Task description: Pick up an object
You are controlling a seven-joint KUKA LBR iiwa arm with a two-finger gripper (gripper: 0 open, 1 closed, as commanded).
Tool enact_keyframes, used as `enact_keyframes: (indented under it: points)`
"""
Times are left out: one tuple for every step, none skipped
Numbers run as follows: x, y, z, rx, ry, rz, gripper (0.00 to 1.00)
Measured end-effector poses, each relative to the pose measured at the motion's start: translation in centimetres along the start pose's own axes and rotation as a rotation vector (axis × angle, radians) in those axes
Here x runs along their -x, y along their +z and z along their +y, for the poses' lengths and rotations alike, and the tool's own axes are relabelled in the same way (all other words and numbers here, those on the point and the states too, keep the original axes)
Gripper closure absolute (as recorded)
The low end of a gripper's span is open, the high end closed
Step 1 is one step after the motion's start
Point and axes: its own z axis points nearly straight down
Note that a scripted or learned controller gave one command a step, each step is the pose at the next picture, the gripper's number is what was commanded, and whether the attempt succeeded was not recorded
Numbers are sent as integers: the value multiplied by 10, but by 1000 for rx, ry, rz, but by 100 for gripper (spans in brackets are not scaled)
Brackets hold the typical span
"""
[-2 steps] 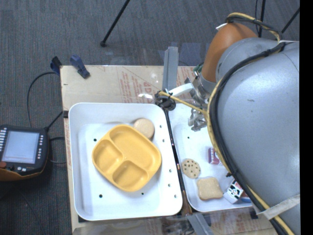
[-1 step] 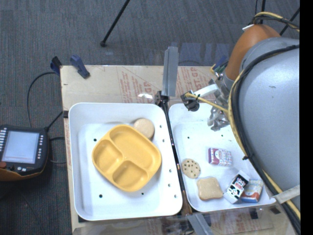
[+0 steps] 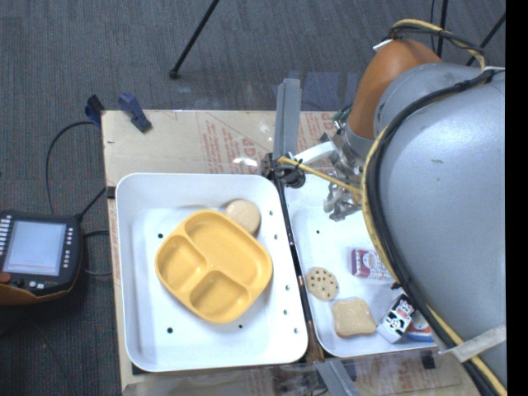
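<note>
Arm (image 3: pixel 437 180): bulks over the right bin (image 3: pixel 330 341), orange band at top.
Gripper (image 3: pixel 342 203): above the right bin's far end; open or closed, cannot tell.
Left bin (image 3: pixel 140 320): yellow tray (image 3: pixel 214 264), round tan disc (image 3: pixel 243 215) touching its far edge.
Right bin: cookie (image 3: pixel 322 283), toast (image 3: pixel 354 317) just beside it, red carton (image 3: pixel 369 264), small black-and-white carton (image 3: pixel 398 318) near the arm.

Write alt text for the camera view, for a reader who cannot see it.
A grey robot arm reaches from the right over the right white bin, which holds a cookie, toast slice and small cartons. The left bin holds a yellow divided tray beside a round beige piece.
</note>
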Motion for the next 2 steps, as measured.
enact_keyframes:
  points:
    - [-3, 0, -1, 0, 12, 1, 100]
    - [1, 0, 9, 0, 8, 0, 100]
